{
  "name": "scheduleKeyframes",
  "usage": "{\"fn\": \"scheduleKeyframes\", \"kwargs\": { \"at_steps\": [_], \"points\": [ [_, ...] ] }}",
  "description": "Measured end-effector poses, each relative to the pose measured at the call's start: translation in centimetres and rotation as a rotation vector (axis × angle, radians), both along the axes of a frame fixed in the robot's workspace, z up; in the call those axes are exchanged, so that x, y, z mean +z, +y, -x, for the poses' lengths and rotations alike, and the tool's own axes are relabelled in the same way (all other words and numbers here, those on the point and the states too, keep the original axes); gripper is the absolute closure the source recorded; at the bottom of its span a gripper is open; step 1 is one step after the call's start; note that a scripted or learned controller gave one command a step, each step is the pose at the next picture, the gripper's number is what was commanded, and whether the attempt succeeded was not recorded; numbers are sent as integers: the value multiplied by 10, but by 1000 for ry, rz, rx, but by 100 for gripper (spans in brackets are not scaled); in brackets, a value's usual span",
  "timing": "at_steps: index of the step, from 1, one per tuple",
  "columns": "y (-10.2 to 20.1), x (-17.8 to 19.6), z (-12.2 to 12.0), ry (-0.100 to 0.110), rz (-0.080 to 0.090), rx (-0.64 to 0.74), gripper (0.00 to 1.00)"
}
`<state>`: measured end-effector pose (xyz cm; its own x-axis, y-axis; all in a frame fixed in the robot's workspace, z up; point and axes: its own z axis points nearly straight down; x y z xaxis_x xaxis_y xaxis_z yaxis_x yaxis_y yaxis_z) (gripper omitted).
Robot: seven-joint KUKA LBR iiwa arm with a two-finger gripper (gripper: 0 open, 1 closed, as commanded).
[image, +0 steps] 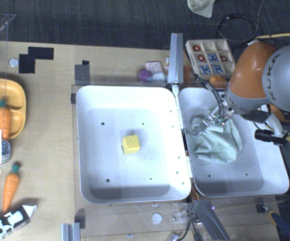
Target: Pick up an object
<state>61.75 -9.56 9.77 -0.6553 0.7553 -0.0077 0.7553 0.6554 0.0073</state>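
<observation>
A small yellow cube [131, 144] lies near the middle of the left white bin [94, 185]. In the right white bin [270, 179] sits a crumpled pale grey-green cloth [219, 143]. My gripper [203, 124] hangs low over the cloth's upper left edge, with the grey arm and its orange band [250, 74] reaching in from the right. The cloth looks bunched up towards the gripper, and the wrist hides part of its top edge.
A yellow divided plate [14, 92], toy carrots [10, 185] and other small toys lie on the bench at far left. A purple object [145, 75] and a tic-tac-toe tray [210, 56] sit behind the bins. A metal divider [175, 59] stands between the bins.
</observation>
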Motion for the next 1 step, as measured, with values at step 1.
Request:
{"fn": "scheduleKeyframes", "kwargs": {
  "at_steps": [1],
  "points": [
    [-6,-7,-43,14,-2,7,0]
  ]
}}
